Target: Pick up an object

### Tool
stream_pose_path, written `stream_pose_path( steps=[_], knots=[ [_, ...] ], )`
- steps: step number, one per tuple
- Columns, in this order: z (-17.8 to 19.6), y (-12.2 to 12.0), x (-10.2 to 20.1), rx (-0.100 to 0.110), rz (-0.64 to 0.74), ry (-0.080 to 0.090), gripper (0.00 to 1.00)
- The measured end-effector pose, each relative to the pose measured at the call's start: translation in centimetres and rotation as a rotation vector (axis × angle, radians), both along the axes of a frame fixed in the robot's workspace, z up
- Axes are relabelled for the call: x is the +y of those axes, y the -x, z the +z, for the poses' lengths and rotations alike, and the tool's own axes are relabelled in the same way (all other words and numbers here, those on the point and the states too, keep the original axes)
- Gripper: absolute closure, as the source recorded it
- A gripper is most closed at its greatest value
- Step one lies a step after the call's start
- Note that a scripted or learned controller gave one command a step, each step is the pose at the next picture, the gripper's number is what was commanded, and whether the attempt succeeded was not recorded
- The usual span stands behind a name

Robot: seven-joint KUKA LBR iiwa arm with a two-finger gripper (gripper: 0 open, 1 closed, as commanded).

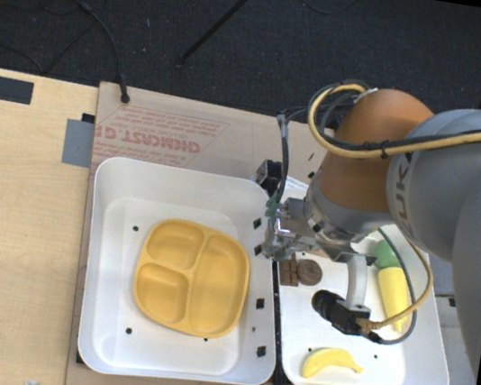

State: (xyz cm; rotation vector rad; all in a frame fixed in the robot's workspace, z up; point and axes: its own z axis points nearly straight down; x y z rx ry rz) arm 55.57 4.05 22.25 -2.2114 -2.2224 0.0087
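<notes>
Lying just beside the tool [280,239], a brown disc [309,271]; tool's width impossible to tell.

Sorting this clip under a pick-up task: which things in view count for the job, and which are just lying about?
Job: gripper, yellow divided plate, banana, corn cob, brown disc.
Lying about: cardboard sheet, black cable.

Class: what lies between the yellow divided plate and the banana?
In the camera view, nothing but bare bin floor and the two bins' adjoining rims separates the plate from the banana.
</notes>
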Motion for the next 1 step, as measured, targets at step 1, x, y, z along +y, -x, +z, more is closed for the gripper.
stream_pose_path(
  steps=[1],
  knots=[
    [-0.74,-0.87,5.62,0.000,0.002,0.000,1.00]
  ],
)
